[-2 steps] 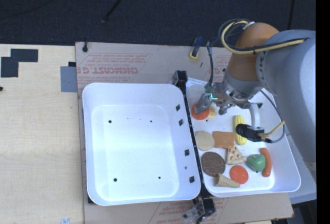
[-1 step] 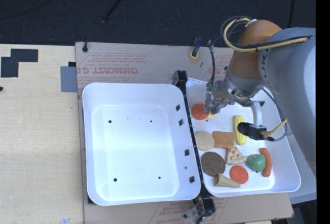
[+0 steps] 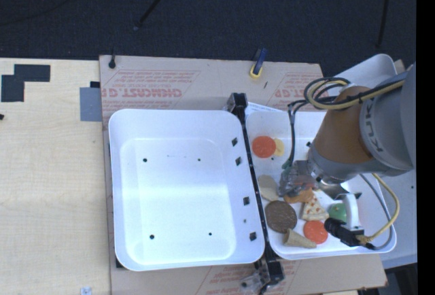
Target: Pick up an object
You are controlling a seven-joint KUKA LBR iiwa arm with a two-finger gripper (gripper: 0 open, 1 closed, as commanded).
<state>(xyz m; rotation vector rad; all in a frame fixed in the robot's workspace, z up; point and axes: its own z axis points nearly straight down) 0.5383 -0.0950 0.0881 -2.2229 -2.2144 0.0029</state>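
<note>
I see end effector (image 3: 297,180) low in right bin (image 3: 285,125), among toy food: brown disc (image 3: 279,216), orange ball (image 3: 264,146), cheese wedge (image 3: 313,207). Can't tell finger spread. Nothing visibly lifted; I judge grasp and lift remain.

My arm (image 3: 380,127) reaches in from the desk's right edge, grey casing uppermost, the orange band (image 3: 343,141) just above my wrist. It slants downward and leftward. My hand (image 3: 297,180) hangs low beneath the wrist; its fingers seem lost in shadow, so their spacing stays unclear.
</note>
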